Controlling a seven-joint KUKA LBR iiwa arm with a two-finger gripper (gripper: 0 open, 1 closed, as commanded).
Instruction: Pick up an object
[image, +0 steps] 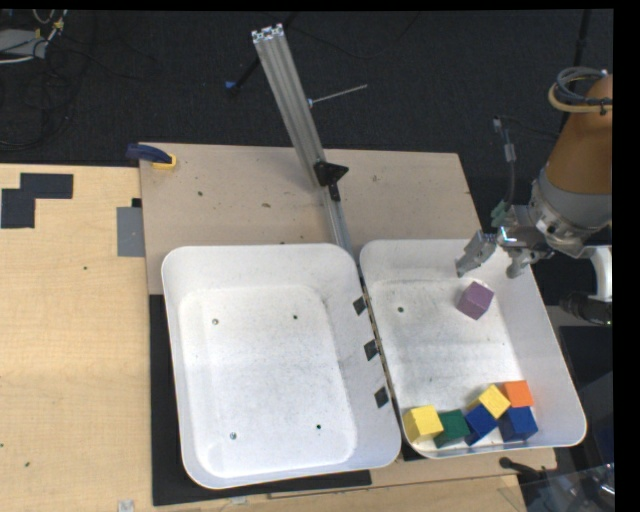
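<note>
- Seemingly, from the camera view, the purple cube (476, 299) is best taken as the task's thing: it is seen in the right bin (560, 360), near that bin's far right corner and well apart from everything else in it.
- It appears tilted, one corner turned upward, and whether it rests on the bin floor or is off it cannot be told.
- The gripper (497, 253) is seen just above and beyond the cube, with its two fingers spread apart; nothing is seen between them, so the hand is judged released and the cube not held.
- The cube is judged to be light, stiff and hard-faced, with smooth sides that may slip somewhat; it should be taken across two opposite flat faces, not corner to corner, and the tilt may call for the wrist to be turned first.
- A cluster of blocks is seen at the near right corner of the same bin: a yellow block (423, 421), a green block (452, 428), a second yellow block (494, 401), an orange block (517, 392) and blue blocks (518, 424), packed touching one another and so judged harder to seize singly.
- The bin floor is white, smooth and shallow-walled; ample room is left around the purple cube, though the far rim lies near.
- The left bin (190, 290) stands beside it on the bench (240, 190).
</note>
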